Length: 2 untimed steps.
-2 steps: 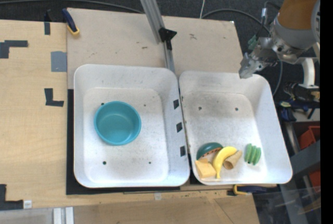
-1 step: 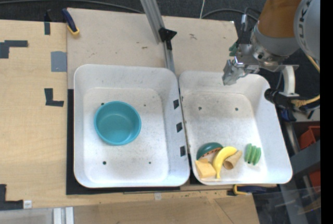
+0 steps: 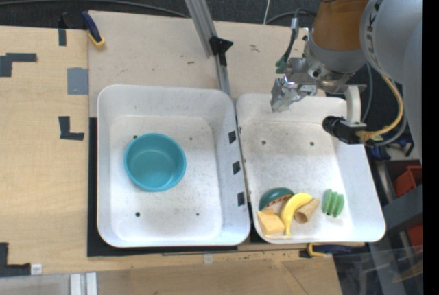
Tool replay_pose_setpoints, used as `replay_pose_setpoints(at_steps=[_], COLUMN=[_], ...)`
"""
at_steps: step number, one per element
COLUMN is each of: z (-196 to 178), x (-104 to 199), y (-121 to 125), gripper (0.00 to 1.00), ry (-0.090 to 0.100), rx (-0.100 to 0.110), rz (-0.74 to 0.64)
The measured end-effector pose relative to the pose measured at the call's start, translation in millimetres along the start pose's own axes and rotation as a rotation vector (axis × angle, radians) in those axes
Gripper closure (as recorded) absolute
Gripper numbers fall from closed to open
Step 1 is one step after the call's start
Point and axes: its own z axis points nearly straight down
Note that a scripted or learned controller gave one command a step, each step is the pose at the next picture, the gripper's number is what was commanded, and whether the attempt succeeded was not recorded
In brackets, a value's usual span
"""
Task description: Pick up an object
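My gripper (image 3: 282, 103) hangs over the far edge of the right bin (image 3: 357, 170), with nothing between its fingers. They look close together. At that bin's near edge lies a small cluster: a yellow banana (image 3: 296, 208), a dark green and red round piece (image 3: 276, 197), a tan block (image 3: 270, 223) and a green ridged piece (image 3: 333, 203). A teal bowl (image 3: 155, 161) sits upright in the left bin (image 3: 116, 108). The gripper is well apart from all of these.
A slanted grey metal pole (image 3: 199, 5) runs down to the divide between the bins. A black cable and fitting (image 3: 343, 129) hang by the right bin's far right rim. A yellow clamp (image 3: 95, 31) sits at the board's far left corner.
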Motion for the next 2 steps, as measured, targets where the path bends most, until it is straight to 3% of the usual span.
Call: replay_pose_setpoints(at_steps=[1, 2], z=[9, 14], x=[63, 106], y=[-1, -8], gripper=[1.0, 1.0], ry=[0.001, 0.0], rx=[0.001, 0.001], rz=[-0.002, 0.0])
